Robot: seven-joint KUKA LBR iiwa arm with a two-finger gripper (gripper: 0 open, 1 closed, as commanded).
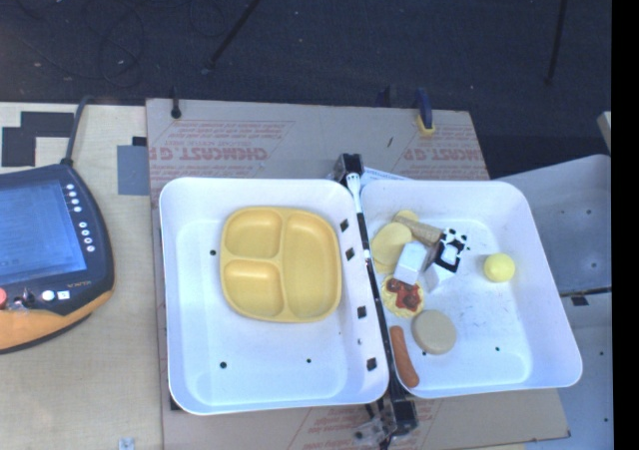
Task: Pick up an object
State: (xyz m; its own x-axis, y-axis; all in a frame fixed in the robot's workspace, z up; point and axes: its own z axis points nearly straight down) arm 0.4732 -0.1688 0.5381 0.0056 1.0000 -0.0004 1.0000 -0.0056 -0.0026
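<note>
- Looking down at the tabletop, you had two white bins side by side on a cardboard sheet [300,139], their inner walls touching along the middle.
- The left bin [190,358] carried a yellow divided plate [281,263], lying flat toward its upper half, with nothing on it.
- The things to pick lay in the right bin [529,338], crowded against its left wall.
- A white block [410,263] sat in the middle of that cluster, touching a pale yellow round piece [387,238] on its left and a black-and-white object [451,250] on its right.
- A brown stick-like piece [422,231] lay across the top of the cluster, just above the block.
- Below the block you had a yellow piece with a red top [402,295], then a tan round disc [434,331] just beside it.
- An orange-red sausage [403,356] lay lengthwise near the dividing wall, close under the disc.
- A yellow ball [498,267] stood apart from the rest, to the right of the black-and-white object, with bare bin floor around it.
- The crowded pieces hemmed one another in; the ball and the sausage had the freest sides.
- A control tablet [45,248] rested well to the left of the bins.
- You could not tell the state of the claw.
</note>
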